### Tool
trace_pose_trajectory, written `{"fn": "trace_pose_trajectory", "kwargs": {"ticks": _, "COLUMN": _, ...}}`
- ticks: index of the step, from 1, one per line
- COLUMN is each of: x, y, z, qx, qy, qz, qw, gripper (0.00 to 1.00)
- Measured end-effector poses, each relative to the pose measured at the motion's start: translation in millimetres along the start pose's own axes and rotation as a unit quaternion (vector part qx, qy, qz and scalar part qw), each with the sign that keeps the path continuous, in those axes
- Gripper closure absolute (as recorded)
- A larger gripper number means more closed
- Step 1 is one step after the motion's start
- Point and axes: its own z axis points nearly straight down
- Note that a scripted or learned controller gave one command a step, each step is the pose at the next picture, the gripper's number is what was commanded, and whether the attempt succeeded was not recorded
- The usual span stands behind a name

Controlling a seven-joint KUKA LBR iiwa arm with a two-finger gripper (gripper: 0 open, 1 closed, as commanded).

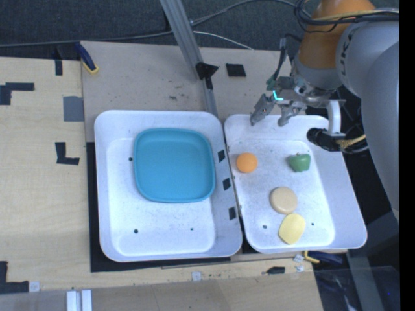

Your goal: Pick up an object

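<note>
Pale wood worktop [39, 186] carries two white bins — the right bin [337, 206] under the end effector [273, 117], fingers spread, gripping nothing, above an orange ball [246, 162].

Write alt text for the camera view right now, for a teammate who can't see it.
The gripper hangs open over the far rim of the right bin, holding nothing. That bin holds an orange ball, a green pepper-like object, a beige disc and a yellow piece. The left bin holds a blue plate.
</note>
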Motion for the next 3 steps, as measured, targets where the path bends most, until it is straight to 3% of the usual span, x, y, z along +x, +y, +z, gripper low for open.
{"fn": "trace_pose_trajectory", "kwargs": {"ticks": 1, "x": 0.0, "y": 0.0, "z": 0.1, "qx": 0.000, "qy": 0.000, "qz": 0.000, "qw": 1.0000, "gripper": 0.00}}
{"fn": "trace_pose_trajectory", "kwargs": {"ticks": 3, "x": -3.3, "y": 2.2, "z": 113.7, "qx": 0.002, "qy": 0.000, "qz": 0.000, "qw": 1.0000, "gripper": 0.00}}
